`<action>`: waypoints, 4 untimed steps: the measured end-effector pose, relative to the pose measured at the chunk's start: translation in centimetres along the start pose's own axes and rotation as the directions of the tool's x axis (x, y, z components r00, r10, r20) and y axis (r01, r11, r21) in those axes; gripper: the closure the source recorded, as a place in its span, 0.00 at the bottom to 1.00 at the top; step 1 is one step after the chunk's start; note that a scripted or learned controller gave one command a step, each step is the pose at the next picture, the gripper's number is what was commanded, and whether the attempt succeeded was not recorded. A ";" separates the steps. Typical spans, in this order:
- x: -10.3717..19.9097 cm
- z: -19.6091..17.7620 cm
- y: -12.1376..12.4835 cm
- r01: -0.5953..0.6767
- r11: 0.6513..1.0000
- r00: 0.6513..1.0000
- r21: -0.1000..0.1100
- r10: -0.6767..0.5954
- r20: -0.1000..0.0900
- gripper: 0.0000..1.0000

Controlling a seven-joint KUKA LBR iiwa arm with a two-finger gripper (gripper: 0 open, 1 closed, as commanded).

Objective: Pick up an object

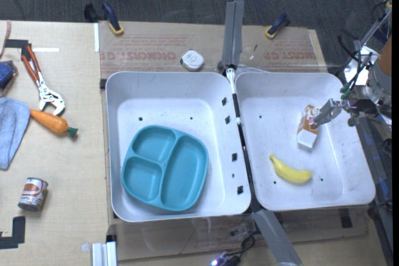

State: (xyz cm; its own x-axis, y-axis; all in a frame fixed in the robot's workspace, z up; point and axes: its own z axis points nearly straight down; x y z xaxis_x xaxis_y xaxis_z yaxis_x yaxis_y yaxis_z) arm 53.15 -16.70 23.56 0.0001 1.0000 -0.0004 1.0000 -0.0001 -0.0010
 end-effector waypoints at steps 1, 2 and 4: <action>-2.4 14.3 4.4 0.380 0.925 0.925 -0.003 -0.380 0.002 0.00; -2.5 13.2 4.5 0.377 0.926 0.926 -0.006 -0.377 0.005 1.00; -0.9 3.0 -0.8 0.000 1.000 1.000 0.000 0.000 0.001 1.00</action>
State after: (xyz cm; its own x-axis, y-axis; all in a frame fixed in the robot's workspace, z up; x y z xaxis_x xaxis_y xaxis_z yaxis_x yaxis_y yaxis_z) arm 52.31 -17.64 20.52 -0.0001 1.0000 -0.0017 1.0000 0.0001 -0.0008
